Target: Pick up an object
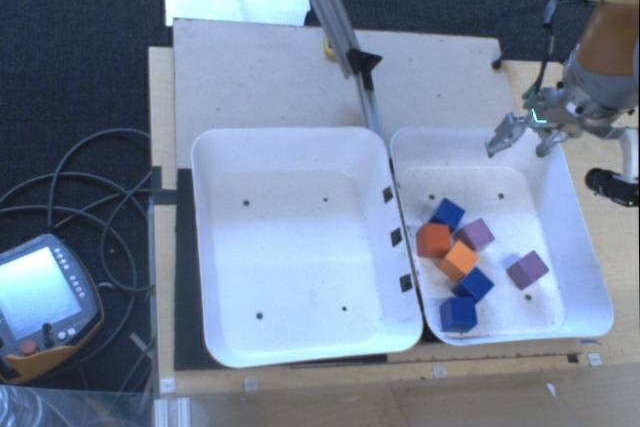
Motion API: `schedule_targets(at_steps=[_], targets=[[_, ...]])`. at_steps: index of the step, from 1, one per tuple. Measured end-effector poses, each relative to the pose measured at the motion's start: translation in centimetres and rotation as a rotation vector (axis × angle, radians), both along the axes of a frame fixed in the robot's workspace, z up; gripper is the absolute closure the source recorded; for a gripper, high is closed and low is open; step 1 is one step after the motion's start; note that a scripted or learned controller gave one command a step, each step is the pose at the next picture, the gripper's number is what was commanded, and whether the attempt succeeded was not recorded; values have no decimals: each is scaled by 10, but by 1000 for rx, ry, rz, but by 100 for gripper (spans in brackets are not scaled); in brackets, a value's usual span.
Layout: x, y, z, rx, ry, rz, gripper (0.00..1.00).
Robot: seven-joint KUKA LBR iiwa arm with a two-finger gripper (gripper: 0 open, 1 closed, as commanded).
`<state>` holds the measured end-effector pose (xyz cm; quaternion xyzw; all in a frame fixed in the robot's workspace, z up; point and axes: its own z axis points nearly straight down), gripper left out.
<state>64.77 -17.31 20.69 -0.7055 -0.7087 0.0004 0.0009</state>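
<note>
Your claw point(522, 135): fingers spread, holding nothing, above the right bin's point(580, 215) far rim. Blocks point(462, 260) in that bin: three blue, two orange, two purple, clustered near its left wall.

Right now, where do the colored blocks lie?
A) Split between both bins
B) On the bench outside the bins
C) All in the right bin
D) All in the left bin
C: the blue, orange and purple blocks all cluster on the floor of the right bin; the gripper is above that bin's far rim.
</note>
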Motion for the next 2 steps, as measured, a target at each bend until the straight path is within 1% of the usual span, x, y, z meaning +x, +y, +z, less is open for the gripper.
schedule_targets(at_steps=[1,2], targets=[[1,0,3,-2,-4,1,0],[-4,5,-57,0,1,0,0]])
